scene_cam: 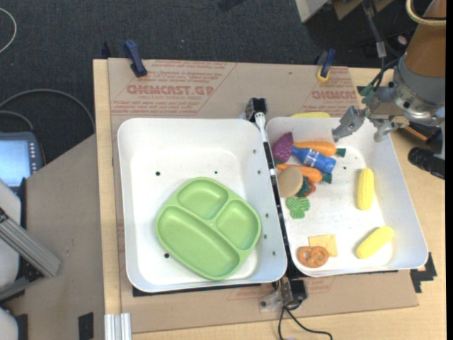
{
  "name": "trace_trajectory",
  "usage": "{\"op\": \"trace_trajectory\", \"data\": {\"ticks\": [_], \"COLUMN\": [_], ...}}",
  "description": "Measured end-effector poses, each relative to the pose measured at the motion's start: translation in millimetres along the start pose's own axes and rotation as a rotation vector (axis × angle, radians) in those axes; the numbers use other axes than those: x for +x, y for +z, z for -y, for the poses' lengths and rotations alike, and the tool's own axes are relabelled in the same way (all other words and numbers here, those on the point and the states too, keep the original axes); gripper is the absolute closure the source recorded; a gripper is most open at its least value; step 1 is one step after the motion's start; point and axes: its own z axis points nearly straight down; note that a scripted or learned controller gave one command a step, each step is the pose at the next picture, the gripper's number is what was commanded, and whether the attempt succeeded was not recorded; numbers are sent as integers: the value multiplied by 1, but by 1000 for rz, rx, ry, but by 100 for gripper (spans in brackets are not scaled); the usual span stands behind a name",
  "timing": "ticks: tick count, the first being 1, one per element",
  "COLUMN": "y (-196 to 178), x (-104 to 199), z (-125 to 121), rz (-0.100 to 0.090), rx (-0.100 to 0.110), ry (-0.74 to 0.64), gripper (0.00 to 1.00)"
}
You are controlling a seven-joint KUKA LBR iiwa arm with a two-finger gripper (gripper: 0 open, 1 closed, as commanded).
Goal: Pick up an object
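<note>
The gripper [364, 122] hangs open and holds nothing, above the far edge of the right bin [403, 190]. Just below it, near that edge, lies an orange carrot [316, 148], probably light, stiff and smooth; it is best taken across its narrow middle.

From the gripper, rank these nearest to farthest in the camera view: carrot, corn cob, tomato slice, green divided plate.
From the gripper:
1. Carrot, just left of it, right bin's top.
2. Corn cob, below it, right bin's middle.
3. Tomato slice, right bin's bottom edge.
4. Green divided plate, left bin.
</note>
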Motion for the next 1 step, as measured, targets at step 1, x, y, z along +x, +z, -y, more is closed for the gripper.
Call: {"op": "trace_trajectory", "data": {"ticks": [1], "y": [110], "x": [-8], "z": [19], "rz": [-2], "rx": [9], "ry": [2], "gripper": [0]}}
